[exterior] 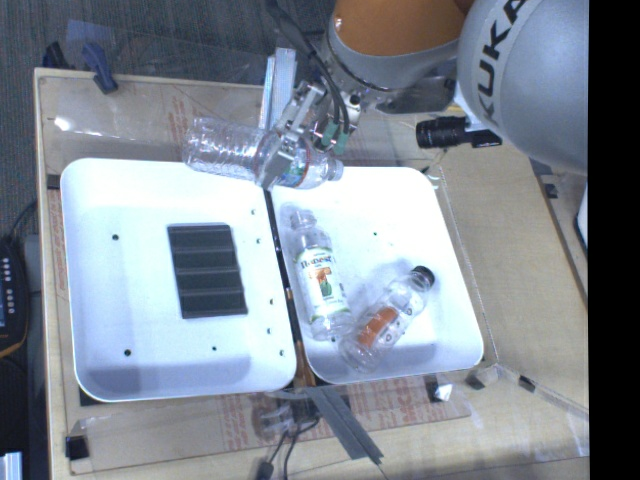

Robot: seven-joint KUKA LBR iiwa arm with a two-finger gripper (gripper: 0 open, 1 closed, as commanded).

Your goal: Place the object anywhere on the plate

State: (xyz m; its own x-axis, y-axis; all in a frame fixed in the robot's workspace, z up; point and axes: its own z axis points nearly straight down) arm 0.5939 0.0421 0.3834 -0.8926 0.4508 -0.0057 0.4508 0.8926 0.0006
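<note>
Gripper (278, 158) sits at the back edge of the bins, right above where the two meet, with its fingers clamped on a clear plastic bottle (228, 150). That bottle hangs roughly level, body sticking out to the left over the back rim of the left bin (100, 268), cap end tucked under the gripper. It is see-through and ribbed, label not readable; a bit of green and blue shows at its gripper end.

Count from the single overhead view: three bottles, two white bins, one dark plate. One bottle is in the gripper, two lie in the right bin (440, 268). Dark ridged plate (207, 270) lies flat in the middle of the left bin, rectangular, four raised strips across it, well apart from the held bottle.

Bottle with white label (317, 278) lies along the left side of the right bin, label white with green and orange print, text too small to read. Bottle with black cap (385, 320) lies at a slant just beside it, clear body, orange patch on its label, cap pointing up-right.

Arm (520, 48) comes in from the right, grey shell with "KUKA" in dark letters, orange band above the wrist.
</note>
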